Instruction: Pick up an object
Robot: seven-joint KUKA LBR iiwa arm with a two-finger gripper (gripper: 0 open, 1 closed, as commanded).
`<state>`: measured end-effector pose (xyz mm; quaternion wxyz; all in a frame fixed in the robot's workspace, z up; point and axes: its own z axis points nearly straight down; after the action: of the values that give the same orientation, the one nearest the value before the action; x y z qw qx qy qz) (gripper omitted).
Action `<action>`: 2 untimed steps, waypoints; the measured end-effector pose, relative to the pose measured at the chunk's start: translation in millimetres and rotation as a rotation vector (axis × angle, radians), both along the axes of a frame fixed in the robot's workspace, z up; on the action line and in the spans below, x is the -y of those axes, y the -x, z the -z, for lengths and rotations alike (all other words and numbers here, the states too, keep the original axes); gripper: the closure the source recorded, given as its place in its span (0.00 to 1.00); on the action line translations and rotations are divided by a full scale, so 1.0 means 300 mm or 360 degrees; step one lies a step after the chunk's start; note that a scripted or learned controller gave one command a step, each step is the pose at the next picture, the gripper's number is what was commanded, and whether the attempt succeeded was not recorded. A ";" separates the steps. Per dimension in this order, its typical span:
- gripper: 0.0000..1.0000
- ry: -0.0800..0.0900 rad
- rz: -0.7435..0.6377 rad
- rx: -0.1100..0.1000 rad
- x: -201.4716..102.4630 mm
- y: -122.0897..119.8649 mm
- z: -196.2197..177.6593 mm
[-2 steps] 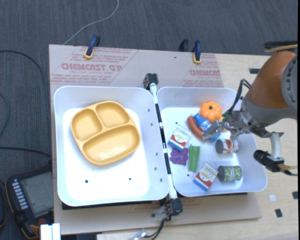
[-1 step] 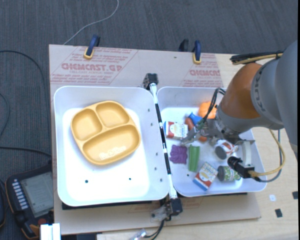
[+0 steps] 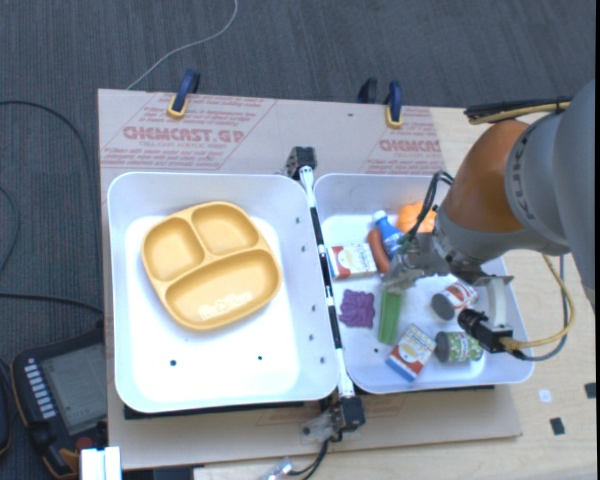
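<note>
While a black controller [image 3: 65,393] sits at the far left edge beside a trailing cable [image 3: 5,258], the brown board of the surface [image 3: 180,133] carries two white bins side by side, with two blue-and-yellow clamps [image 3: 186,90] gripping its far edge. At left, the left bin [image 3: 150,368] holds a yellow divided plate [image 3: 212,263], which lies flat with its two small compartments toward the far side and its one large compartment toward the near side. A black-and-white rail [image 3: 320,258] marks the line where the two bins meet.

Across that line, the right bin [image 3: 355,193] holds a scatter of small things. A red-and-white packet [image 3: 354,260] lies near the rail, with a purple bunch of grapes [image 3: 357,308] just nearer the camera. A green stick [image 3: 390,316] lies just beside the grapes, and a blue-and-white carton [image 3: 411,352] rests below it, tilted. A blue-capped red bottle [image 3: 382,238] lies toward the far side, with an orange ball [image 3: 410,215] just beside it, partly hidden by the arm. Farther right sit a dark grey stone [image 3: 443,306], a small red-and-white can [image 3: 461,294] and a dark green jar [image 3: 457,347] on its side.

Reaching in from the right, the grey arm [image 3: 540,183] with its orange band bends down over the right bin. Its end effector [image 3: 408,270] hangs low between the red bottle and the green stick; whether it is wide or narrow cannot be told, and nothing is seen held in it.
</note>
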<state>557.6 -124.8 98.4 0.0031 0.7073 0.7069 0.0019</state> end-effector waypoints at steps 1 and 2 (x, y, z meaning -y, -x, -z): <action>0.00 0.0000 0.0000 0.0000 0.000 0.000 0.000; 1.00 0.0000 0.0000 -0.0001 0.000 0.000 -0.031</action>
<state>557.5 -124.6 107.8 0.0029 0.7073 0.7069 0.0016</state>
